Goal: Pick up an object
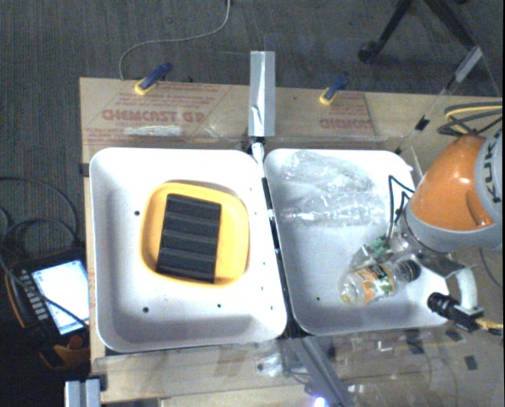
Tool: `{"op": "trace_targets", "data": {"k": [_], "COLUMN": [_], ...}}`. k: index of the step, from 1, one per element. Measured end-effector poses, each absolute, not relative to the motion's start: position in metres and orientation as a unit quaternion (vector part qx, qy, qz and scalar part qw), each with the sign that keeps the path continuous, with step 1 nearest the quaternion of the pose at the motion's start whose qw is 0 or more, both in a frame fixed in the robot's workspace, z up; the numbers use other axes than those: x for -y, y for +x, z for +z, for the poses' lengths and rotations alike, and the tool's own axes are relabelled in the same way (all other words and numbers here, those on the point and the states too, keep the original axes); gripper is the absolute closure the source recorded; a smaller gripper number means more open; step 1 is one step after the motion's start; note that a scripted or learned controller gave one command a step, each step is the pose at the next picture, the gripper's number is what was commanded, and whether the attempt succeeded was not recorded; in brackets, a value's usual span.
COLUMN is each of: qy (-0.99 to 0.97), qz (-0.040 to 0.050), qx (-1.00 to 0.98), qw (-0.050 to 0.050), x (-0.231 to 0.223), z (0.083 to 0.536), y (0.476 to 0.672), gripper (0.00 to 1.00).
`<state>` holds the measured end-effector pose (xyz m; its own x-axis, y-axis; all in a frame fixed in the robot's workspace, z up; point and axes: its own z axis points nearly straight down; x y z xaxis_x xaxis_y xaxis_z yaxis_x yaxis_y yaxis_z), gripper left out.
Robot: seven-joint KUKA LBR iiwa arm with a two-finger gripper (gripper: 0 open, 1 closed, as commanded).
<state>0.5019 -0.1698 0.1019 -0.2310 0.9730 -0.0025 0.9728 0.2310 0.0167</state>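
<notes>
Arm (456, 197) hides gripper; clear bottle (373, 280) — blurred

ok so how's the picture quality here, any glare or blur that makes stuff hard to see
In the camera view, lighting is even and soft; the yellow sponge in the left bin reads sharply. Glare washes over the clear plastic bottles against the right bin, blurring their outlines. The small bottle by the arm is slightly soft.
</notes>
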Motion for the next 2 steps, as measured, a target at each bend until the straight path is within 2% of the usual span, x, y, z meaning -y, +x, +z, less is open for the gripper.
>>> {"op": "trace_targets", "data": {"k": [1,2], "qy": [0.493,0.493], "qz": [-0.0002,-0.0001], "qx": [-0.87,-0.87], "qw": [0.001,0.001], "x": [0.1244,0.1243], "z": [0.2046,0.2045], "y": [0.5857,0.5856], "gripper": [1.0,0.0]}}
